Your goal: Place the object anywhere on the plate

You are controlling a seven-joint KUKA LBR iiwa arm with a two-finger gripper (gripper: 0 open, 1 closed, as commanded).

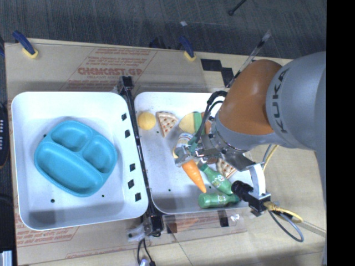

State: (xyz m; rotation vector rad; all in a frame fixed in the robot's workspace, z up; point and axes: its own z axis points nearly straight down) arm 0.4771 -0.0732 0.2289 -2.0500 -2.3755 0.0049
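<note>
Plate (76,158) blue, three compartments, in left bin (22,148), gripper (191,151) over right-bin toys, grip state unclear.

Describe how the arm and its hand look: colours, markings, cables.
The arm is bulky and grey, with a broad orange band and dark KUKA lettering. The hand is metallic with black parts. A yellow cable trails beside it.
</note>
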